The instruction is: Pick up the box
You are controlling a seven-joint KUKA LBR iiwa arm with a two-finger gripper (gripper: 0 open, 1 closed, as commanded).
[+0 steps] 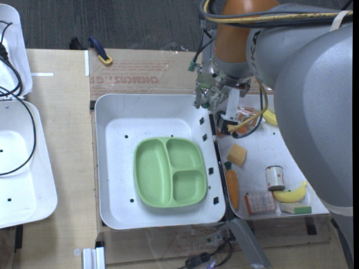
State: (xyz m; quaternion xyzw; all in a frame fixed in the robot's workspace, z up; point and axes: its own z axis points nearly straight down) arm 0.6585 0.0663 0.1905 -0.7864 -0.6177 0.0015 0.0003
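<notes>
The carrot (231, 186) lies lengthwise along the inner wall of one white bin (255, 144), and everything else is placed from it here. The box (259, 202) is small, with an orange-red and white face. It lies flat on the bin floor just beside the carrot's pointed end, the end toward the view's bottom edge, on the side away from the dividing wall. Just past the box on that same side, a banana (293, 193) curves over a pale packet with a green edge (296, 209). A small can (274, 178) sits a little farther back, level with the carrot's middle but apart from it. A tan block (237, 154) sits just beyond the carrot's green-topped end, touching it or nearly so. Farther back from the carrot, at the bin's far end, the gripper (208, 97) hangs over the dividing wall, well apart from the box. Whether it is spread or pressed together cannot be told, because the wrist's hardware crowds it. The grey arm (305, 77) with its orange band (241, 15) extends from there and covers the bin's outer side. A second banana (271, 117) peeks out beside the arm, well back from the carrot. Across the wall from the carrot, the second bin (112, 150) holds a green plate (170, 172) with three compartments, lying flat. Both bins rest on a pale wooden tabletop (61, 94), with a sheet of cardboard (140, 74) behind them.
</notes>
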